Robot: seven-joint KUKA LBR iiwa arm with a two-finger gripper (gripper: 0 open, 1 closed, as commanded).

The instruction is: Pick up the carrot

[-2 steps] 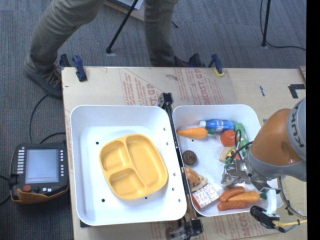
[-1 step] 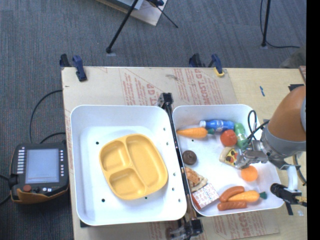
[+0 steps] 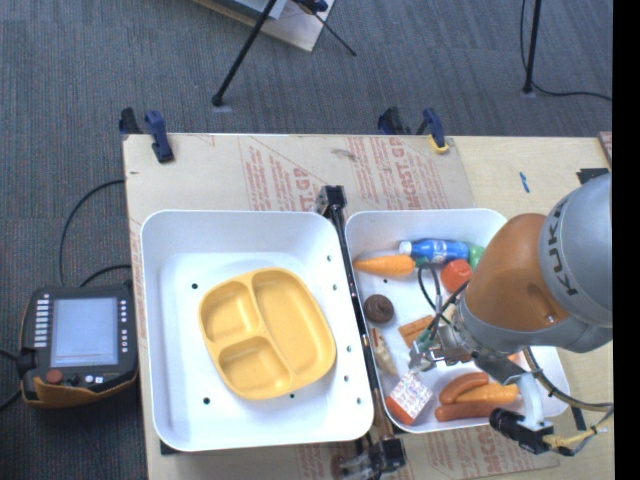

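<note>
Carrot (image 3: 385, 265): lies loose in the right bin (image 3: 490, 218), by its far-left wall, untouched.
Gripper (image 3: 428, 353): hangs nearer the bin's middle, well short of it; grip state hidden.
Blue bottle (image 3: 432, 250): touching the carrot's tip, crowding the approach.

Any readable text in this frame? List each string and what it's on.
"KUKA": on the grey arm, running vertically near the right edge.
Red printing on the cardboard bench top: too faint to read.
Blue bottle label: too small.
Small red-and-white box: too blurred.
Pendant screen: unreadable.
</note>
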